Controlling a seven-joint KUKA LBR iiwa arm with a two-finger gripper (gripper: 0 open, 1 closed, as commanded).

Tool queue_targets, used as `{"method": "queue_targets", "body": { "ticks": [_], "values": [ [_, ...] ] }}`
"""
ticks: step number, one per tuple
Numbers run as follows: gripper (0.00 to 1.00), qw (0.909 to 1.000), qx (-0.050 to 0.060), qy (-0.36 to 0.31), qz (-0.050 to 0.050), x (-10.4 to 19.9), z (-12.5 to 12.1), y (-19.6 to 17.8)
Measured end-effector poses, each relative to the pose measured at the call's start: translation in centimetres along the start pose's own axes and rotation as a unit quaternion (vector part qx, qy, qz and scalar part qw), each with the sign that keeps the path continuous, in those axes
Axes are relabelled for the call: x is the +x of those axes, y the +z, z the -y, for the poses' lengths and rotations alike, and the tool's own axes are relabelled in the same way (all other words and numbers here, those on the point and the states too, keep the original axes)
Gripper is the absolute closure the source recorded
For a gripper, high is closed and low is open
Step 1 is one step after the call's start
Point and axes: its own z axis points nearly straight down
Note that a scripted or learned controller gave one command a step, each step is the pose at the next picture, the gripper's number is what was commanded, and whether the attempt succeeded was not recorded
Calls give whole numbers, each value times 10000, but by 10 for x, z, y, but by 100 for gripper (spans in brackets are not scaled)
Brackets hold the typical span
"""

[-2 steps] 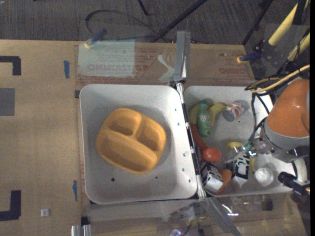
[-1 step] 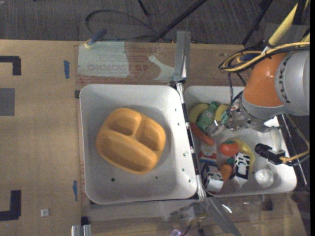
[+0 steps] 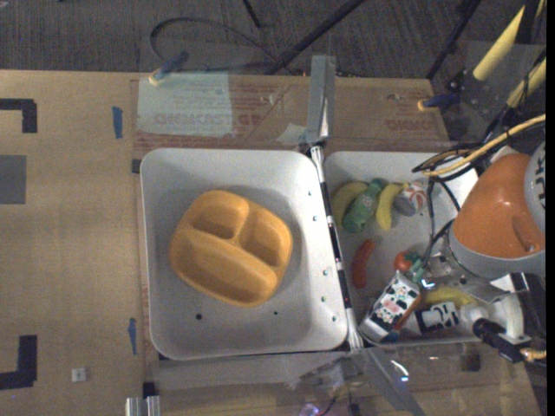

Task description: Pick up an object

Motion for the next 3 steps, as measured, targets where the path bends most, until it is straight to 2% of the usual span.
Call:
{"method": "queue_targets", "body": {
  "ticks": [1, 2, 3],
  "values": [
    [100, 10000, -6, 16, 7, -2, -1, -8],
    [0, 10000, -3, 17, 6, -2, -1, -7],
    [100, 10000, 15, 36, -2, -2, 0, -14]
  ]
}}
